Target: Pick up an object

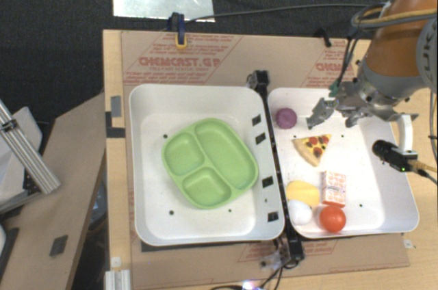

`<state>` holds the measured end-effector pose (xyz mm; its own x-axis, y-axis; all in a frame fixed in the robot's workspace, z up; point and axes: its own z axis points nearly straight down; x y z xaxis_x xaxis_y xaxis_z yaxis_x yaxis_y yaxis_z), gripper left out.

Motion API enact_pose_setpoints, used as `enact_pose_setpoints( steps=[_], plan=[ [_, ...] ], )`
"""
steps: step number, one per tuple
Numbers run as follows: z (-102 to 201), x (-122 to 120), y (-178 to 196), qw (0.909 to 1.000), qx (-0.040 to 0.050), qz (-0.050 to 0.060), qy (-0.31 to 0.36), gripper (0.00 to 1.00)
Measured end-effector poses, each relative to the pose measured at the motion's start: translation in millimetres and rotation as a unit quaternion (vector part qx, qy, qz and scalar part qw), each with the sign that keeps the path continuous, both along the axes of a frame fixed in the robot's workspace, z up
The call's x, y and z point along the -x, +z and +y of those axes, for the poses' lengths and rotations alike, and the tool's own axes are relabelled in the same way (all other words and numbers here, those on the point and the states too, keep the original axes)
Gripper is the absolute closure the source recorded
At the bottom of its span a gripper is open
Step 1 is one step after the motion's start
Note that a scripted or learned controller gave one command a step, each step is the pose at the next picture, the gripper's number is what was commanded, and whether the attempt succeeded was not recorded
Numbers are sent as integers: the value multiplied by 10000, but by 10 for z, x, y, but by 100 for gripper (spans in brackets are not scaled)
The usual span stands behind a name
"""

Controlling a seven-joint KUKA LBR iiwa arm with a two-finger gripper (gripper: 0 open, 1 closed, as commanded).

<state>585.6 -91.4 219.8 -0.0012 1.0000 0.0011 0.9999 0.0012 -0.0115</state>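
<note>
- The hand hangs over the far part of the right bin, with its two fingers spread apart and nothing between them.
- The things to pick all lie in this right bin: a purple ball at the far left corner, a pizza slice just near of the hand, and a small red and white carton more to the near side.
- At the near left of the bin a yellow piece, a white egg and a red tomato sit close together.
- The left bin carries a green divided tray.
- In my judgement the pizza slice is the closest target, but it is flat, so the fingers must go low and close across its narrow width.
- The purple ball stands free from the others and may be easier, though it is close to the bin wall.
- The board under the bins, on the worktop, shows the red print "CHEMCAST GP"; the print on the carton is too small to read.
</note>
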Motion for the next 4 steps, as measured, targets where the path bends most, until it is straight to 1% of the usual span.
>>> enact_pose_setpoints(
  steps=[1,2,3,4],
  plan=[
    [2,-26,68,10000,6,-65,10,0],
    [17,9,-355,10000,4,-49,0,0],
    [-21,103,-908,10000,3,-42,-4,0],
    [-22,89,-1349,10000,10,-70,0,0]
  ],
)
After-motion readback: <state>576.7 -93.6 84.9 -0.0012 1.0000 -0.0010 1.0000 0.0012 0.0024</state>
